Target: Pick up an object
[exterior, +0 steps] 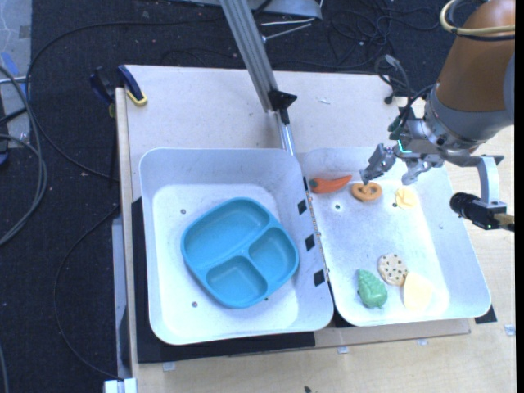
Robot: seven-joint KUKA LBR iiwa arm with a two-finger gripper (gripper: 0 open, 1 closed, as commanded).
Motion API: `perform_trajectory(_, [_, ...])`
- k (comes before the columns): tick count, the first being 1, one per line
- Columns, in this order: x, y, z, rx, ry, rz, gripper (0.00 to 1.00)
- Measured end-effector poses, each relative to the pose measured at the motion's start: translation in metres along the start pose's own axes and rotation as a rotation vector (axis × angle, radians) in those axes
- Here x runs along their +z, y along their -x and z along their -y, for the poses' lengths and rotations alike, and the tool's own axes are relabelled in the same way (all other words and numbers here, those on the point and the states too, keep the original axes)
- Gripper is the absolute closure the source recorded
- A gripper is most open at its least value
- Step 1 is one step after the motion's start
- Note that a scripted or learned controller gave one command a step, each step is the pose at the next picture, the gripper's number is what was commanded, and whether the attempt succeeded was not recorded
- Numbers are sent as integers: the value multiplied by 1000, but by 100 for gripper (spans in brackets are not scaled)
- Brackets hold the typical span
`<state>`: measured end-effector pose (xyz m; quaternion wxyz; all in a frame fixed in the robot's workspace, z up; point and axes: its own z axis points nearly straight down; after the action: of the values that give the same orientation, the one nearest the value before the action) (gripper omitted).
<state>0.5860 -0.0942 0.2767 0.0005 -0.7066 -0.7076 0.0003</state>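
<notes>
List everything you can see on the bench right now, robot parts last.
Bins: 2, white, side by side on the bench.
Divided plate: 1, blue, in the left bin.
Carrot: 1, orange, right bin, far left corner.
Pretzel: 1, tan, right bin, beside the carrot.
Small piece: 1, pale yellow, right bin, far side.
Cookie: 1, tan with dark dots, right bin, near side.
Green item: 1, right bin, near edge.
Yellow item: 1, pale, right of the green item.
Arm: 1, grey and orange, from the right.
Pincer: 1, above the right bin's far side.
</notes>
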Motion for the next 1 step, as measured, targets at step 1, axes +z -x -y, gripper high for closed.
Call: perform_trajectory(1, [0,0,0,0,1,0,0])
